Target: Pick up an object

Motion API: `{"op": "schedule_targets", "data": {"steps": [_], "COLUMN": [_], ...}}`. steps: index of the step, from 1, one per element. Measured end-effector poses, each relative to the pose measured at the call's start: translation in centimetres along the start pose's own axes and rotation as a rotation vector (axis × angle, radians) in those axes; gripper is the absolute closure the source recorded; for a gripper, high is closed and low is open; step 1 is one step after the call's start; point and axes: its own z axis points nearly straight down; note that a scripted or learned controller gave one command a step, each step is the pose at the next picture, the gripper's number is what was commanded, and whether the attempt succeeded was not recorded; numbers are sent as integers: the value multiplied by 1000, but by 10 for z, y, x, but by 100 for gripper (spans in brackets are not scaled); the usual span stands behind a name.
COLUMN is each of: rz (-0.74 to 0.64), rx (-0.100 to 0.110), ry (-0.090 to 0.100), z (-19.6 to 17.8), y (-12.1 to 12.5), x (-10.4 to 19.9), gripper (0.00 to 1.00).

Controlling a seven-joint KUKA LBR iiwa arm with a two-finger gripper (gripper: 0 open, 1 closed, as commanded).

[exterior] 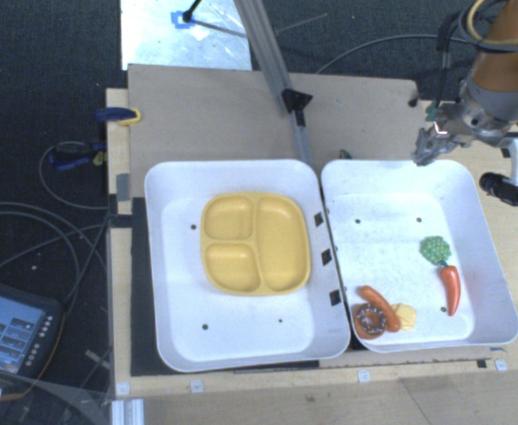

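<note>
right bin holds all the loose items, clustered toward its near-right part. broccoli piece, green, small, sits near the right wall. carrot, orange-red with a green top, lies just below the broccoli, touching or almost touching it, long axis running toward the near edge. sausage, red-orange, lies diagonally near the front edge. donut, brown ring with a dark centre, sits against the sausage's near side at the bin's front-left corner. small pale yellow piece rests just right of the sausage; its shape is unclear.
</note>
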Motion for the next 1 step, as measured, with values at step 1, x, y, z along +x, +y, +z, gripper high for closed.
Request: {"op": "schedule_targets", "data": {"steps": [1], "rz": [0], "rx": [0], "ry": [0], "z": [-61], "y": [-5], "x": [5], "gripper": [100]}}
